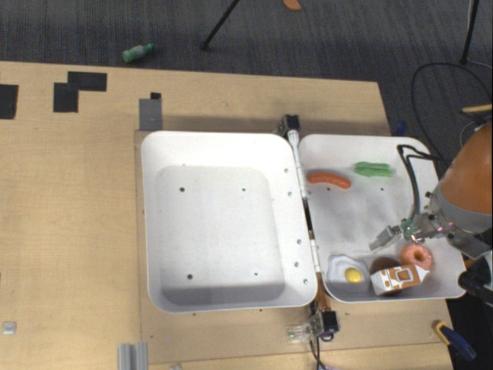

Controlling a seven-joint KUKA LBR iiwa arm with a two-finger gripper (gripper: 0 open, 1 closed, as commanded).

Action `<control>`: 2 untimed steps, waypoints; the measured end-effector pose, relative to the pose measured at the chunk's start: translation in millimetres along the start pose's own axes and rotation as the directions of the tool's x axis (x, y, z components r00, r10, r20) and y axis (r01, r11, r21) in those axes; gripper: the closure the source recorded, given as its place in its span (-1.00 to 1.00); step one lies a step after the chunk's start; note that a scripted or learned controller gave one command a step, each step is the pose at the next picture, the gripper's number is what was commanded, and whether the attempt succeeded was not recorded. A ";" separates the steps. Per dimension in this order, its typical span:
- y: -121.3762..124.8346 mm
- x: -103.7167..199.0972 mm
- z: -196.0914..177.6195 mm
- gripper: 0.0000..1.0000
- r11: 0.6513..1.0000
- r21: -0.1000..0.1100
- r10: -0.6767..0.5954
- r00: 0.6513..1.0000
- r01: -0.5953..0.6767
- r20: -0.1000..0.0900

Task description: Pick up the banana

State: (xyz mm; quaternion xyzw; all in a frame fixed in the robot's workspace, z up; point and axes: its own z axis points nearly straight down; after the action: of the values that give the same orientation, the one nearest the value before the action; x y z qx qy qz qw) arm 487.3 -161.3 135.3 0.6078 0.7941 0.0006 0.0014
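Note:
My gripper (394,234) hangs low over the right bin (362,149), near its right side, on the grey arm with the orange band (468,180) that reaches in from the right. Just below it lie a pink donut (417,255) and a small brown and white carton (397,278). A small yellow piece (353,275) rests on a white patch in the bin's front left corner, apart from the gripper, to its lower left. I see nothing between the gripper's tips.
An orange sausage (329,179) and a green item (373,169) lie at the back of the right bin. The left bin (154,230) sits alongside. A black cable (410,172) loops above the gripper. A green bottle (137,52) lies on the floor beyond the bench.

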 end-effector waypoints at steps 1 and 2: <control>17.1 54.8 46.8 -1.00 0.971 -0.005 -0.237 0.971 0.237 0.004; 93.3 45.0 48.6 -1.00 0.828 -0.004 -0.561 0.828 0.561 0.004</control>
State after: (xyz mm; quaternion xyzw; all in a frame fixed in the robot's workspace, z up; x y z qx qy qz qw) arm 565.8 -93.5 86.9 0.3481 0.9375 0.0013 0.0042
